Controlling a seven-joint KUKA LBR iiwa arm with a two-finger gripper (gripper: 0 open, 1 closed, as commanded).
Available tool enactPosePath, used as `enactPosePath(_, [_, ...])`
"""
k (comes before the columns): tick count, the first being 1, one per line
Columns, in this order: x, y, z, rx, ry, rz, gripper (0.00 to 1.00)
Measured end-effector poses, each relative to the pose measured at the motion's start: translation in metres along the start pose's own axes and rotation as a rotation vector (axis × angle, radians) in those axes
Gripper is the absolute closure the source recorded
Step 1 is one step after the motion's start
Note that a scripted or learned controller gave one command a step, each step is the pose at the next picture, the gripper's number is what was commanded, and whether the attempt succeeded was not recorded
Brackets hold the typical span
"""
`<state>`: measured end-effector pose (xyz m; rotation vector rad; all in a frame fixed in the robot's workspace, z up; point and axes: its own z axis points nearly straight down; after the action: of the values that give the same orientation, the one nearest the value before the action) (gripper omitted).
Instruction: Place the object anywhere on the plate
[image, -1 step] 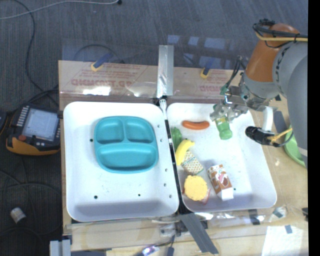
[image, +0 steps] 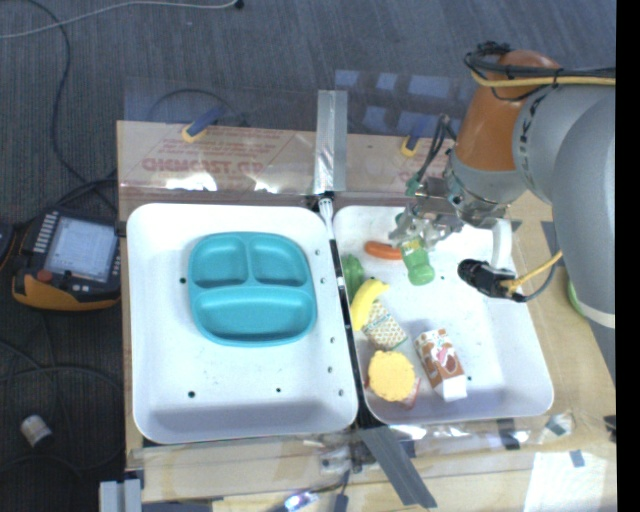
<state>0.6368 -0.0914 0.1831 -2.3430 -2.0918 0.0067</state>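
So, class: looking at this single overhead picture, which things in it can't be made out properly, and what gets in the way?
- Gripper: too small and cluttered to tell whether it grips the green object.
- Carrot: its right end is hidden behind the gripper.
- Green pepper: partly hidden by the right bin's wall.
- Carton: print too small to read.
- Arm: cut off by the picture's right edge.

Bright, even light; soft focus, perhaps slight glare on tape.
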Motion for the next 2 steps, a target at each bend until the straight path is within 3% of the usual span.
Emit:
enactPosePath(1, [0.050, -0.003, -0.055, -0.001, 0.002, 0.018, 1.00])
enactPosePath(2, [0.108, -0.049, 0.001, 0.002, 0.001, -0.032, 1.00])
